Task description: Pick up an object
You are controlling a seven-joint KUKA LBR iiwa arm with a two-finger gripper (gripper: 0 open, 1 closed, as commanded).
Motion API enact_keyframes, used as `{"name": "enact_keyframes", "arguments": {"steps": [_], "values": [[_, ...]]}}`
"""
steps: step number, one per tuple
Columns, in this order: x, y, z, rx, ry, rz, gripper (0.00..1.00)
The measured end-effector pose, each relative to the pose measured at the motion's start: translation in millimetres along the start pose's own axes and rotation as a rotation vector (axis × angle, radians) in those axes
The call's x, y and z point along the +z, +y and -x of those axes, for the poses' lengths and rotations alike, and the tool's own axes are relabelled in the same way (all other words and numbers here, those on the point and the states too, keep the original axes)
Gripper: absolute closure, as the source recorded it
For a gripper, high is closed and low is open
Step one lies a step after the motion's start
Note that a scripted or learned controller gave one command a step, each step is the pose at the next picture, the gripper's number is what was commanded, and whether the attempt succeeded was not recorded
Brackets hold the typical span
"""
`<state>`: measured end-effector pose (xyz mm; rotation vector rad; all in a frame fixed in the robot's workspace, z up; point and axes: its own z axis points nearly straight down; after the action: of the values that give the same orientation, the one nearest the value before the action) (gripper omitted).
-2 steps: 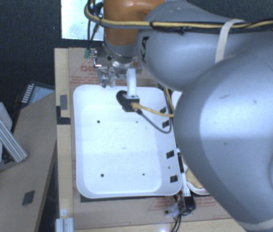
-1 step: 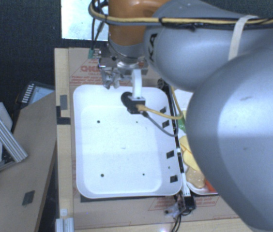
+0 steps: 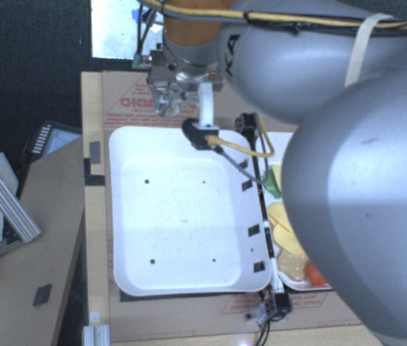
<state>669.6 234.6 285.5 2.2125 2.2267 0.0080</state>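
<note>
My gripper (image 3: 172, 104) hangs beyond the far edge of the left white bin (image 3: 182, 215), over the cardboard behind it, under the orange wrist band. Nothing shows beneath it. The objects lie in the right bin (image 3: 299, 285), mostly hidden by the grey arm: a green piece (image 3: 272, 183), a yellow one (image 3: 284, 227), a pale tan one (image 3: 295, 269) and an orange-red one (image 3: 318, 275).
A black connector with a yellow cable (image 3: 226, 147) hangs over the left bin's far right corner. The big grey arm (image 3: 355, 193) covers the right side. Brown cardboard (image 3: 124, 101) lies under the bins. An aluminium rail (image 3: 5, 204) stands at the left.
</note>
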Motion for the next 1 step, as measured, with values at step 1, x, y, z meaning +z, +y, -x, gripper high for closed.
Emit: {"name": "enact_keyframes", "arguments": {"steps": [1], "values": [[-5.6, -1.2, 69.2, 0.009, -0.002, -0.005, 1.00]]}}
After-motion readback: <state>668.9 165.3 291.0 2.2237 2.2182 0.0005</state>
